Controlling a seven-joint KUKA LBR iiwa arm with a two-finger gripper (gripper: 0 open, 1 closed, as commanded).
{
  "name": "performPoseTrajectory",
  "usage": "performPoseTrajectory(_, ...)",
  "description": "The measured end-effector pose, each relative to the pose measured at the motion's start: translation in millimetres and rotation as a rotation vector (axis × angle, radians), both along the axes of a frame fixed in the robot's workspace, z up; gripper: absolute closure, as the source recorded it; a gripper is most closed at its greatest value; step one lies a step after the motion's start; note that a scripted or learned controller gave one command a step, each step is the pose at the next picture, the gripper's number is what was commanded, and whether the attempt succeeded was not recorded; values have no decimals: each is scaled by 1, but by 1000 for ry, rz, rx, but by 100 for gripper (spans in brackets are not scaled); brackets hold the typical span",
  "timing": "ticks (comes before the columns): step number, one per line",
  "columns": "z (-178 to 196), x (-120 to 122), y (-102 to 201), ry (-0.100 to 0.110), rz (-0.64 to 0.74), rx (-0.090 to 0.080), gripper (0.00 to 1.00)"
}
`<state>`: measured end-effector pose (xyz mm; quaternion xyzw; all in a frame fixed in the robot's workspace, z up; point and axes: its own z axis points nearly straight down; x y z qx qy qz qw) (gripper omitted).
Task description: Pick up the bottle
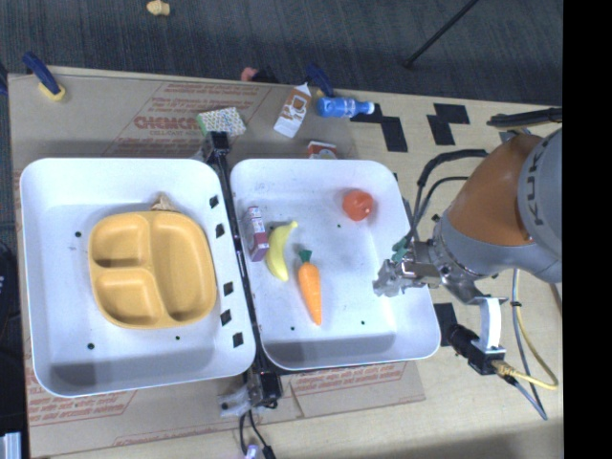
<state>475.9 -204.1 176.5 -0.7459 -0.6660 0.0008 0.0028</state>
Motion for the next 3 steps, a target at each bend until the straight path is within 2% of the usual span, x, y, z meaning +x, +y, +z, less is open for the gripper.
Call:
performPoseTrajectory(1, -5, 0, 27, -2, 469, 1, 100)
performPoseTrajectory(2, 19, 1, 79, -4, 440, -1, 100)
performPoseTrajectory(3, 49, 1, 121, -3, 138, -2, 100)
